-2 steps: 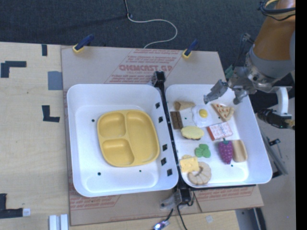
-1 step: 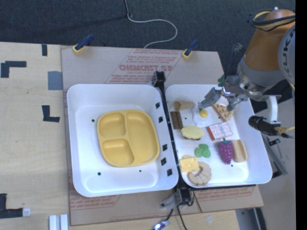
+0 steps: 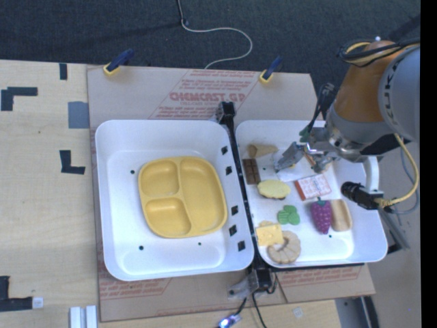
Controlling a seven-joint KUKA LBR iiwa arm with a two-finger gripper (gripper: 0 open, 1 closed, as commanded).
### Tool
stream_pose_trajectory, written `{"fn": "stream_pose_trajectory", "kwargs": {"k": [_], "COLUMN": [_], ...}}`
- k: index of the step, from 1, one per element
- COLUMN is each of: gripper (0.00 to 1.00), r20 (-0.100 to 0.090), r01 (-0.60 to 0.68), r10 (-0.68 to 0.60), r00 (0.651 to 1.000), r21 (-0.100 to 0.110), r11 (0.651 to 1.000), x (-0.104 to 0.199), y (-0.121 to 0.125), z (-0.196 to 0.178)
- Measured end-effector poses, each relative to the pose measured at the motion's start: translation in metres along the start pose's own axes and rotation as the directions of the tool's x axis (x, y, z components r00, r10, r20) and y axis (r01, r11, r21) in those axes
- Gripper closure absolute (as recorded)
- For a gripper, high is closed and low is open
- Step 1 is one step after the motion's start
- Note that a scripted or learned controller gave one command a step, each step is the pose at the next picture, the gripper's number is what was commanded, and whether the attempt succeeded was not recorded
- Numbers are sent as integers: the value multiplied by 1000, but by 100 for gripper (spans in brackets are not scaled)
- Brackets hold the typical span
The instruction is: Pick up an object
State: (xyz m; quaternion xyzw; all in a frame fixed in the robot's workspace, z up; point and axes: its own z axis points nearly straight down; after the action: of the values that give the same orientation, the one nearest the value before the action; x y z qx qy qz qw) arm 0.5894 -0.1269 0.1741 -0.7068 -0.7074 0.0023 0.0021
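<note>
Fingers [image 3: 292, 157] of mine hung spread and empty in the right white bin [image 3: 372, 251], just above the small yellow oval toy cookie [image 3: 274, 189]; light, stiff, probably slick, best pinched across its narrow width

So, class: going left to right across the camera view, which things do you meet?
Yellow plate → chocolate bar → green broccoli → purple grapes → bread roll
</note>
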Motion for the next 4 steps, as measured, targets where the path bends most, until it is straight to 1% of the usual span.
{"fn": "stream_pose_trajectory", "kwargs": {"k": [1, 2, 3, 4], "gripper": [0, 0, 100, 100], "r20": [0, 3, 1, 0], "r01": [1, 1, 2, 1], "r10": [-1, -1, -2, -1], "r00": [1000, 1000, 1000, 1000], "r21": [0, -12, -12, -10], "r11": [1000, 1000, 1000, 1000], "x": [8, 7, 9, 10], "y": [6, 9, 9, 8], "z": [56, 87, 76, 13]}}
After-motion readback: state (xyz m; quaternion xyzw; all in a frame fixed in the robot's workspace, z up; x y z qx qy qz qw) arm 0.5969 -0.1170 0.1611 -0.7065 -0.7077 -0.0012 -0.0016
